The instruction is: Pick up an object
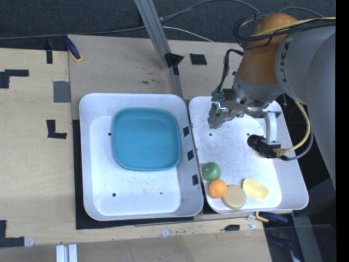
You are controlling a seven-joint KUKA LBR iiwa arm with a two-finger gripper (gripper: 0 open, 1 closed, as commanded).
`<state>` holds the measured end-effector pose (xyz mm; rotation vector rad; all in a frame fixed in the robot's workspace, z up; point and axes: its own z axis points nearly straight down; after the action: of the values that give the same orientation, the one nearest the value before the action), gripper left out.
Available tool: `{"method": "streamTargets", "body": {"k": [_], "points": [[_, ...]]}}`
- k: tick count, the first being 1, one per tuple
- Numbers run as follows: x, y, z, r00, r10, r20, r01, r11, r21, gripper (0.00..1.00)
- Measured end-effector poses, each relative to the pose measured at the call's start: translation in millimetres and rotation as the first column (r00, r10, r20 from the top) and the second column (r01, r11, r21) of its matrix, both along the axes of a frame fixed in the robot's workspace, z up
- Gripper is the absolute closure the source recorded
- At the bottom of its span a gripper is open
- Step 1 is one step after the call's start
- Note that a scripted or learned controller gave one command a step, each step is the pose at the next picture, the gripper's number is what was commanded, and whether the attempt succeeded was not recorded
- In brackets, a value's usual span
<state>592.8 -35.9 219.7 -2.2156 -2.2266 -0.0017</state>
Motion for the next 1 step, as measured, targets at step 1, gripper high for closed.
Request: {"method": "streamTargets", "body": {"k": [1], "points": [[16.7, 49.3, -8.8, 1.000, 0.000, -0.002, 0.000, 1.000, 0.000, 1.00]]}}
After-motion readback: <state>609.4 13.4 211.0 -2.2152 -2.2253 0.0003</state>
